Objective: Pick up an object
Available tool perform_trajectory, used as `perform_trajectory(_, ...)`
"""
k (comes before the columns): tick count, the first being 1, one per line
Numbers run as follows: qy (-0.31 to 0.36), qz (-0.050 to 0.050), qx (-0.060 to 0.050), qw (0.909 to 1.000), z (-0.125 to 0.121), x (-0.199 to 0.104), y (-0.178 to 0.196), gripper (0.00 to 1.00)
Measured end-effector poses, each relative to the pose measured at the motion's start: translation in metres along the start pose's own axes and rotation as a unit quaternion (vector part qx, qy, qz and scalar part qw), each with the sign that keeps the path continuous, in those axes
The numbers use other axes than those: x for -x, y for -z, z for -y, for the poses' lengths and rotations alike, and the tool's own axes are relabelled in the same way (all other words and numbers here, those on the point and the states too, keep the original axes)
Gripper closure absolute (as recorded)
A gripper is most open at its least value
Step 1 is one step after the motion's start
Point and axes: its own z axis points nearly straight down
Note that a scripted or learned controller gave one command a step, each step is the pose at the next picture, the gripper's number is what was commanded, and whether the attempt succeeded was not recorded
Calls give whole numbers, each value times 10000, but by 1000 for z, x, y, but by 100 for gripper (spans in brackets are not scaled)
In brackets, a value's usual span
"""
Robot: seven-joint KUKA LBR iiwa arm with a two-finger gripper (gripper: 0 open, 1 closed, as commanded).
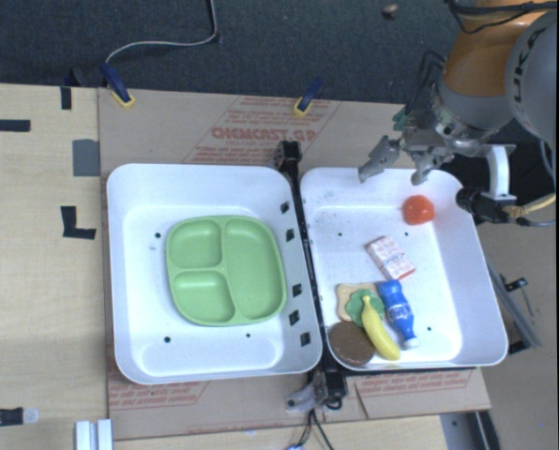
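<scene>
Gripper point(397, 169) hovering w/ fingers spread, holding nothing, over right bin point(467, 279) back edge; orange ball point(417, 210) sitting just beside it.

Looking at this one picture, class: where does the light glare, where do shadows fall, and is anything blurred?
In the camera view, light is even and soft; the right bin shows a faint sheen on its white floor, no harsh glare. The green plate casts a thin shadow in the left bin. The gripper looks slightly soft compared with the banana, which is crisp.
</scene>
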Motion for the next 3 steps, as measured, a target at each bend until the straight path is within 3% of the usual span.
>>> perform_trajectory(1,-6,0,-5,10000,57,26,-144,0)
perform_trajectory(2,5,34,116,9999,82,42,-164,0)
perform_trajectory(3,-4,45,113,9999,115,40,-165,0)
